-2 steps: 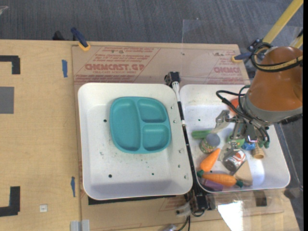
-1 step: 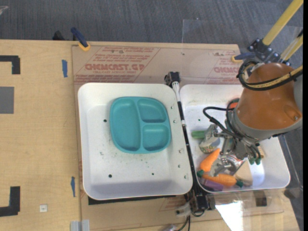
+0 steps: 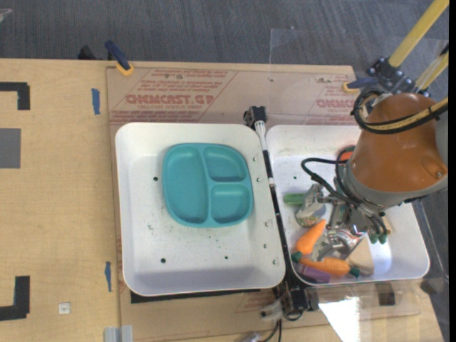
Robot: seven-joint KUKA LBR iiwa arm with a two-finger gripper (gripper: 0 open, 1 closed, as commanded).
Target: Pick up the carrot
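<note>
Over the right bin: end effector (image 3: 340,242) lowered among the toys; whether its fingers are spread or closed cannot be told.
Carrot: carrot (image 3: 311,238) lies slanted in the right bin (image 3: 285,164), just beside the end effector.
Second orange piece: orange toy (image 3: 332,266) near the front wall.
Left bin: left bin (image 3: 135,191) carries a teal divided plate (image 3: 207,184).

Teal divided plate (image 3: 208,184) lying in the white left bin (image 3: 142,262). Right of that plate: white right bin (image 3: 417,258) showing two orange carrots (image 3: 311,238), a purple piece (image 3: 312,271), a small green item (image 3: 293,199). Orange band (image 3: 399,148) glowing above them.
</note>
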